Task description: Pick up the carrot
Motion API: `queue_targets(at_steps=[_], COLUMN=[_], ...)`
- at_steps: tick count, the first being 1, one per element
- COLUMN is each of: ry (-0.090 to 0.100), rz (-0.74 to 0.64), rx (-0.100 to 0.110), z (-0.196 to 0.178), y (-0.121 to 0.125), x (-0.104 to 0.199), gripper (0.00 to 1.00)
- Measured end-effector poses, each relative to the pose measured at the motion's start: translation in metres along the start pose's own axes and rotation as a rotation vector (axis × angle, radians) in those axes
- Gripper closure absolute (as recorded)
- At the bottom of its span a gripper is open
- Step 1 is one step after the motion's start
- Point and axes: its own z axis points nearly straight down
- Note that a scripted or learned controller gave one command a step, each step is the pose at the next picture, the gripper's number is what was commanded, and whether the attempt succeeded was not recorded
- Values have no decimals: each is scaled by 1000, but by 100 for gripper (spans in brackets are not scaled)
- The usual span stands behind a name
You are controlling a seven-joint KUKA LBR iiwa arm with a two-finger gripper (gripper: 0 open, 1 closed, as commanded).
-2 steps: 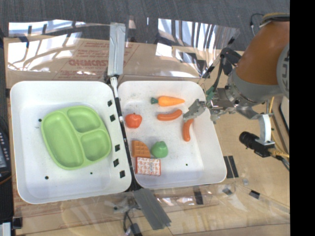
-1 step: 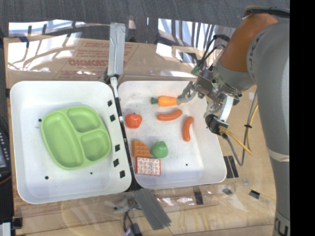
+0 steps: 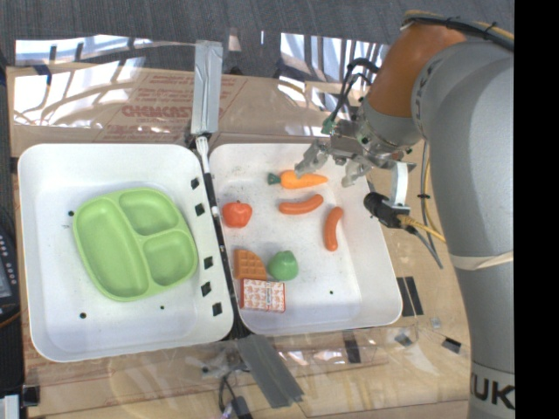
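The carrot (image 3: pixel 302 180), orange with a green stem end, lies in the right bin (image 3: pixel 371 297) near its far wall. Its stem points left. My gripper (image 3: pixel 330 168) hangs just above the carrot's right end, with its two fingers spread apart, one finger (image 3: pixel 309 161) over the carrot's middle and the other to the right of its tip. Nothing is between the fingers; the gripper is open. The grey arm with its orange band reaches in from the upper right.
In the right bin lie two sausages (image 3: pixel 300 205) (image 3: pixel 332 229), a tomato (image 3: pixel 236 213), a waffle (image 3: pixel 249 263), a green apple (image 3: pixel 283 265) and a red-checked packet (image 3: pixel 262 295). The left bin (image 3: pixel 44 312) holds a green divided plate (image 3: pixel 135 243).
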Motion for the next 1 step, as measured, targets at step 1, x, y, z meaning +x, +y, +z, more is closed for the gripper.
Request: queue_targets(at_steps=[1], ry=[1], rz=[-125], rx=[4], z=[84], y=[19], x=[-6], gripper=[0])
